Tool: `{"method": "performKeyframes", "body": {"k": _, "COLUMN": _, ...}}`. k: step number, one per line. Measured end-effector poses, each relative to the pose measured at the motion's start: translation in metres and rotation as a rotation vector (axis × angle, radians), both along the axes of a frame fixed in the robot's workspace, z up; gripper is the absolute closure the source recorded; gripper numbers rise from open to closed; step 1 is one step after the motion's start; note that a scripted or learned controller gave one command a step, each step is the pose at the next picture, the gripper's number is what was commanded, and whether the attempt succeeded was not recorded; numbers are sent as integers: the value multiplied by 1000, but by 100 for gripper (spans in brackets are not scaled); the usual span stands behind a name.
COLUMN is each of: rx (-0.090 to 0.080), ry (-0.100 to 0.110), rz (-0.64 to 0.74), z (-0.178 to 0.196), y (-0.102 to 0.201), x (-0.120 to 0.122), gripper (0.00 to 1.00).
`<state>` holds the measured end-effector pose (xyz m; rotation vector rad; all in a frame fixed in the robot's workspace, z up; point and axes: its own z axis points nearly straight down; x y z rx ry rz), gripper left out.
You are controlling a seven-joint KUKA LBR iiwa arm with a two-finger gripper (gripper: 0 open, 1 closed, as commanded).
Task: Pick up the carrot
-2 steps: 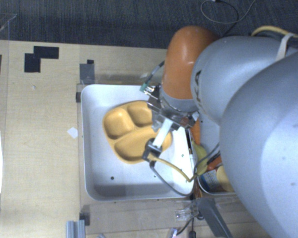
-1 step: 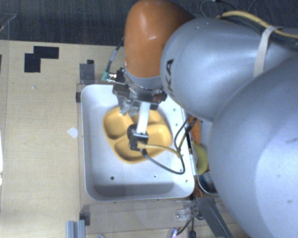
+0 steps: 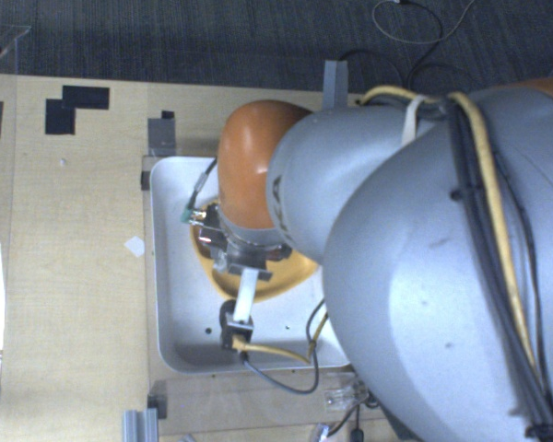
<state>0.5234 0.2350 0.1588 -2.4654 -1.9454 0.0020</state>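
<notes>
The grey arm with its orange band (image 3: 253, 159) covers most of the white bin (image 3: 170, 274), reaching in from the right. Below the band, the gripper (image 3: 241, 258) points down into the middle of the bin, and its lower end is hidden behind the wrist. A yellow-orange shape (image 3: 290, 279) lies on the bin floor under the wrist, mostly covered. I cannot tell whether that shape is the carrot. A white bracket with a black plug (image 3: 238, 320) hangs from the wrist toward the bin's near wall.
Yellow and black cables (image 3: 272, 350) loop from the plug along the bin's near wall. Grey posts stand at the bin's corners (image 3: 161, 133) and at the back (image 3: 335, 83). Light wooden bench (image 3: 64, 247) stretches to the left, with black marks (image 3: 74, 107) on it.
</notes>
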Motion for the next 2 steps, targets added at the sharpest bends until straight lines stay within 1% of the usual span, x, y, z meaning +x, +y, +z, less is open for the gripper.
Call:
{"method": "performKeyframes", "body": {"k": 1, "rx": 2, "ry": -11, "rz": -67, "z": -61, "y": -98, "x": 12, "gripper": 100}}
{"method": "performKeyframes", "body": {"k": 2, "rx": 0, "ry": -3, "rz": -125, "z": 126, "y": 1, "x": 35, "gripper": 100}}
